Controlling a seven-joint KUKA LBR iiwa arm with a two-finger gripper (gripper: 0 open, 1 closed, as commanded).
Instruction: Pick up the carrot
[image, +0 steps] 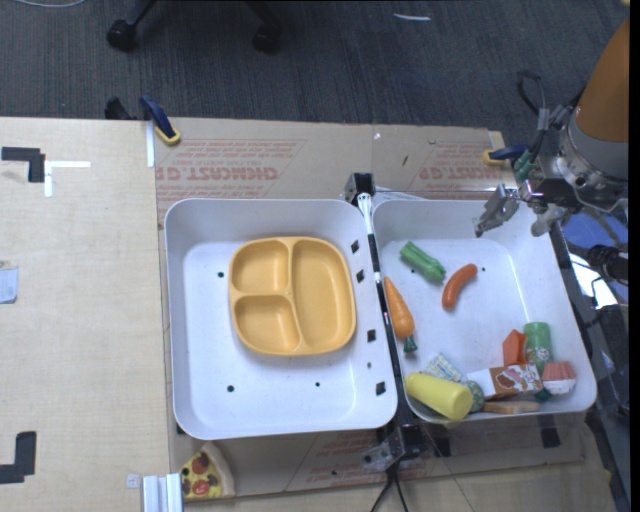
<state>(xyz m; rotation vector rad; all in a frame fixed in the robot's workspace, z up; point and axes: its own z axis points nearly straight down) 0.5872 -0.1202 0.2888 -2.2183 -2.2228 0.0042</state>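
While the carrot (399, 309) lies untouched against the left wall of the right bin (560, 262), the task looks barely begun: nothing has been lifted, and the approach, the descent, the grasp and the raise all appear to be left. The jaws (519, 211) hang over the bin's upper right corner, spread apart with nothing between them, and the carrot sits well away from them, down and to their left across the bin floor.

Between the jaws and the carrot lie a green vegetable (422, 262) and a red sausage (459, 284), both nearer the jaws than the carrot is. Further below the jaws, along the bin's near wall, a yellow piece (441, 394), a small carton (514, 381) and a green bottle (537, 340) crowd together, apart from the carrot.

Beyond the carrot, on the far side from the jaws, the left bin (190, 330) holds a yellow divided plate (293, 295). Both bins rest on flattened cardboard (240, 165) on the pale table (75, 320), with a blue and yellow clamp (160, 120) at the cardboard's far corner and a toy pizza slice (201, 476) near the front edge. Behind the table the floor is dark carpet (330, 60), where chair castors (122, 35) stand
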